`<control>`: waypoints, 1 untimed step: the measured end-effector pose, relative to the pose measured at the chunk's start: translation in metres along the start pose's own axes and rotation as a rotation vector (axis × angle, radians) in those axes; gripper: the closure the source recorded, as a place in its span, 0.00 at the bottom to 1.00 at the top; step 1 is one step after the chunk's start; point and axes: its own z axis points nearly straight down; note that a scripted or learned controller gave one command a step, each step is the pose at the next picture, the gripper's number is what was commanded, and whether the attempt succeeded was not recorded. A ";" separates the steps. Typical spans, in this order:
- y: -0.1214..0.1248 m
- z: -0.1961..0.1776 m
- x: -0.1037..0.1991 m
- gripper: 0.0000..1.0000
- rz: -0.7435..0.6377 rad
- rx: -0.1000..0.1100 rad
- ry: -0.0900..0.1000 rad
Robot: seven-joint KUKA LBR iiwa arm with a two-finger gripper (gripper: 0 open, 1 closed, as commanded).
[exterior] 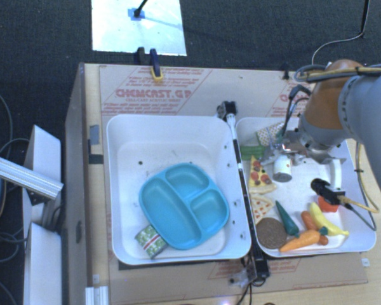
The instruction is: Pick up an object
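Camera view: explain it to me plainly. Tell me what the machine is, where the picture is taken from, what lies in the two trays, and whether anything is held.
The picture comes from one fixed camera above a bench, looking down at a slant. The grey and orange shape is a robot arm reaching in from the right. Its gripper, a two-finger claw, hangs low over the right bin. I cannot tell whether the claw is open or shut, and nothing is plainly held.

The left bin holds a blue divided plate and a small striped packet at the plate's lower edge. The right bin holds toy food: a pizza slice, a brown cookie, a carrot, a banana and a dark green pepper.
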 end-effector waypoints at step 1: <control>0.043 0.000 0.031 0.00 0.001 0.007 -0.002</control>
